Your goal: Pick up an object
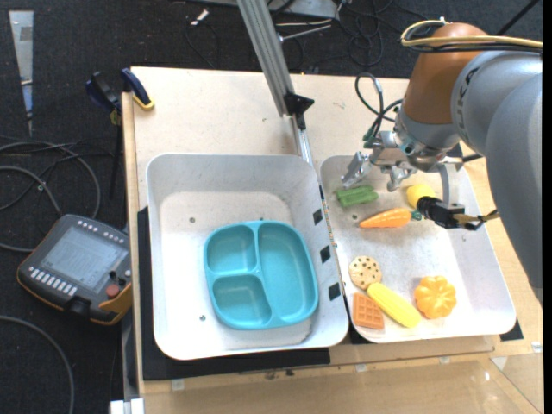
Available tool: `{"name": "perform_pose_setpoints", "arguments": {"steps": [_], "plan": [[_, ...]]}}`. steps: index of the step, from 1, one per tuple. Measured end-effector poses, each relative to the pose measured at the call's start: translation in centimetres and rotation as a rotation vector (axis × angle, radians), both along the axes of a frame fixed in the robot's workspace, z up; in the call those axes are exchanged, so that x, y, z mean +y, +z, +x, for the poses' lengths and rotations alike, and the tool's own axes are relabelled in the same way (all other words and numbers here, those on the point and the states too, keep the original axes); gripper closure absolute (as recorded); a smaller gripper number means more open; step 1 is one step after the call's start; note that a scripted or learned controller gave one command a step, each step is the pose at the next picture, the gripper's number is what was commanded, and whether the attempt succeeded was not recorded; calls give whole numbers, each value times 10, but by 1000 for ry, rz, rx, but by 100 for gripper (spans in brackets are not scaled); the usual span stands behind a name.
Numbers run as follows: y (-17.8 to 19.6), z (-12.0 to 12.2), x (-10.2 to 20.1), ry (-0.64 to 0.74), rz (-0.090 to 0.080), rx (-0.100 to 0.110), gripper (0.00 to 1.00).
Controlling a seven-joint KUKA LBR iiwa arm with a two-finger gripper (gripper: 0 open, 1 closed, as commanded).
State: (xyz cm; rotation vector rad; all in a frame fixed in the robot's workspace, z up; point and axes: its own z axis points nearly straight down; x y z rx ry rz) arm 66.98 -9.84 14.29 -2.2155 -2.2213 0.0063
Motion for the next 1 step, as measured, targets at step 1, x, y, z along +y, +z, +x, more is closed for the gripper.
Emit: {"name": "perform_pose_setpoints", "arguments": {"steps": [1], "plan": [[14, 2, -1, -1, -1, -9, 100]]}}
